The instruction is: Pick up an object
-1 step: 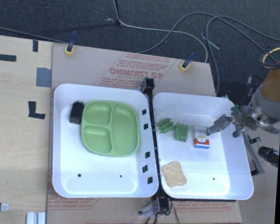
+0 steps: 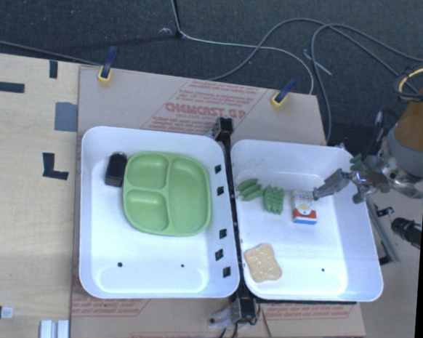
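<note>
My gripper (image 2: 343, 189) hangs over the right edge of the right bin (image 2: 356, 282), just right of a small white box with red and blue print (image 2: 304, 208). Its fingers stand open with nothing between them, and one fingertip (image 2: 323, 191) reaches close to the box's upper right corner. Two green pieces (image 2: 248, 189) (image 2: 273, 199) lie side by side to the left of the box. A beige flat piece (image 2: 263, 262) rests near the bin's front left. The left bin (image 2: 95, 257) holds a green divided plate (image 2: 168, 194) and a small black block (image 2: 116, 169).
A black divider with clips (image 2: 225, 202) runs between the two bins. Cables (image 2: 295, 33) trail across the dark floor behind the bench. The grey arm with its orange band (image 2: 412, 133) stands at the right edge.
</note>
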### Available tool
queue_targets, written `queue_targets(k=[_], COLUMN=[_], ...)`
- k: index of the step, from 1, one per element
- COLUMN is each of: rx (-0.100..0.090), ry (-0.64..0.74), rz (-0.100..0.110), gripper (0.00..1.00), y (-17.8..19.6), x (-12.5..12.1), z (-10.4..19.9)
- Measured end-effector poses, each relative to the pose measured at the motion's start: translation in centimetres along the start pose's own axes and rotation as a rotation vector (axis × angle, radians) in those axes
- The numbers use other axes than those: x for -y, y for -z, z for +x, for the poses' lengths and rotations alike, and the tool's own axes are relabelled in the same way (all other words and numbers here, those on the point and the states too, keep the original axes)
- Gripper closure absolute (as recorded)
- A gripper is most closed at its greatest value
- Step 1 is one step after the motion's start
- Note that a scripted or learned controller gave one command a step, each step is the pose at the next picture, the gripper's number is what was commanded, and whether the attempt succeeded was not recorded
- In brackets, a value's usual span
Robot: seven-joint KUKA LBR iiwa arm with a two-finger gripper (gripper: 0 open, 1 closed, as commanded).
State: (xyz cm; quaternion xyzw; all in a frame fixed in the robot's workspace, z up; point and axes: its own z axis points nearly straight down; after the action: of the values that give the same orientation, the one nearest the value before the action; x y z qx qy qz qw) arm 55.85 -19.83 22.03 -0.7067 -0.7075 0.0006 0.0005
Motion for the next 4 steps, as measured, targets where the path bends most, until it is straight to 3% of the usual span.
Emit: queue_targets(k=[2, 3, 4], rx=[-0.001, 0.002, 0.005], ry=[0.000, 0.001, 0.001], rz=[0.006, -0.002, -0.006], gripper=[0.00, 0.00, 1.00], y=[-12.0, -13.5, -12.3], x=[0.9, 0.8, 0.7], z=[-0.8, -0.8, -0.9])
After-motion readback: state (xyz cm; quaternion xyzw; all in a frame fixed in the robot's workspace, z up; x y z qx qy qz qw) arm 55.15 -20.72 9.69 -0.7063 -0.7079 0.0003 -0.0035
